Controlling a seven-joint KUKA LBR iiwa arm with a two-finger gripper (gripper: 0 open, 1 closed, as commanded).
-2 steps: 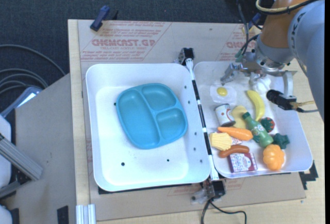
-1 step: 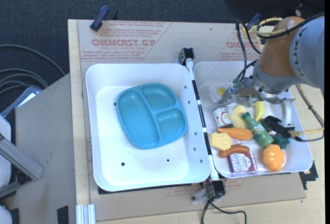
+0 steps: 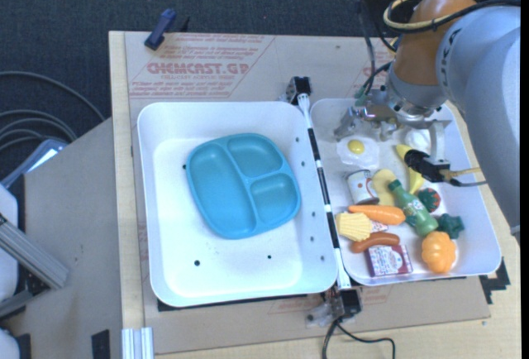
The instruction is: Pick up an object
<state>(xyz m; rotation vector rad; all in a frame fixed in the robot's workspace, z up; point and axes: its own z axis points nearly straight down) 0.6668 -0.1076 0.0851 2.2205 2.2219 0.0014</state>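
- The gripper (image 3: 376,119) is seen low over the far end of the right bin (image 3: 479,262), just beyond the fried egg (image 3: 356,149); whether the jaws are spread or pressed together cannot be told; nothing is seen pinched.
- A miss is judged likely; toys lie packed nearer than the egg, so a neighbour such as the carrot (image 3: 376,213) could be nudged.
- Little room is left by the divider rim beside the egg; open floor is offered around the blue tray (image 3: 242,184).
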